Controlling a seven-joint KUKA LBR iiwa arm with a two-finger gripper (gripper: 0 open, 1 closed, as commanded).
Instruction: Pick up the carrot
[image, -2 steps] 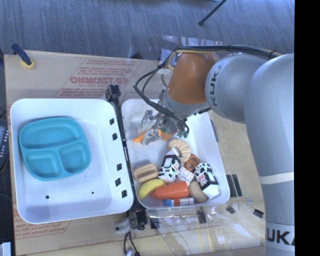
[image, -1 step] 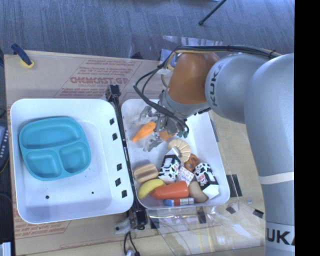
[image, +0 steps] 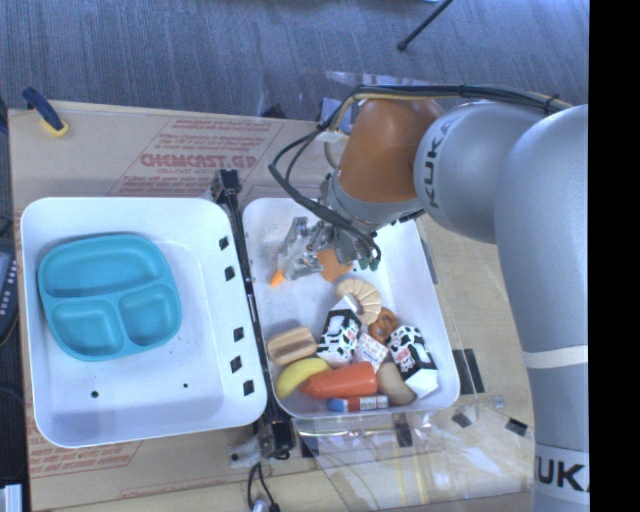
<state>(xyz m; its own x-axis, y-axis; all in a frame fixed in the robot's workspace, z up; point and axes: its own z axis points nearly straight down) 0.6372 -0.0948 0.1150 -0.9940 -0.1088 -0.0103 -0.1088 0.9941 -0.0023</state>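
Carrot (image: 318, 265) looks gripped already, pinched in the claw (image: 312, 256) low in the right bin (image: 432, 300), upper end. Only the lifting clear seems left to be done.

Bare right bin (image: 262, 232) floor left of the gripper (image: 300, 250) (toys (image: 350, 350) nearer).

Two shallow white bins side by side on brown cardboard sheet (image: 150, 150). In left white bin (image: 60, 420): blue three-compartment plastic tray (image: 108, 295), toward left half. In right white bin (image: 425, 300): grey two-finger gripper (image: 305, 248) near far end, orange carrot (image: 325, 264) just beside it. Piled at near end: tan bread-roll toy (image: 291, 343), yellow banana toy (image: 300, 376) in front of it, long red-orange toy (image: 343, 381) right of banana, black-and-white cow-patterned carton (image: 341, 335) behind.
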